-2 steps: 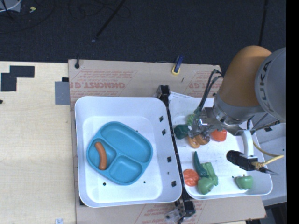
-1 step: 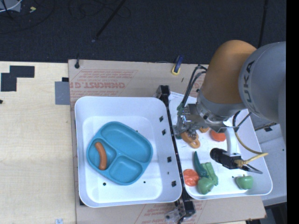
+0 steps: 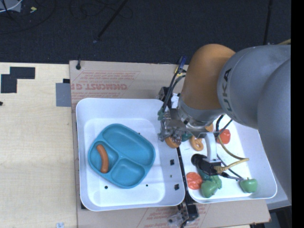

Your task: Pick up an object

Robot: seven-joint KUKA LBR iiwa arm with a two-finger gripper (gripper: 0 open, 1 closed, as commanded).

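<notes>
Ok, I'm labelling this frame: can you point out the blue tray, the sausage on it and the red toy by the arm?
blue tray (image 3: 135,148), camera view, bare middle compartment.
sausage (image 3: 102,157), camera view, mid-length.
red toy (image 3: 224,136), camera view, its centre.

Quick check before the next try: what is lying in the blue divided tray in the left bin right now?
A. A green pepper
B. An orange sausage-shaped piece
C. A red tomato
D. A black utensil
B. The blue divided tray in the left bin has one orange sausage-shaped piece lying in its left compartment; the green and red items sit in the right bin.
</notes>
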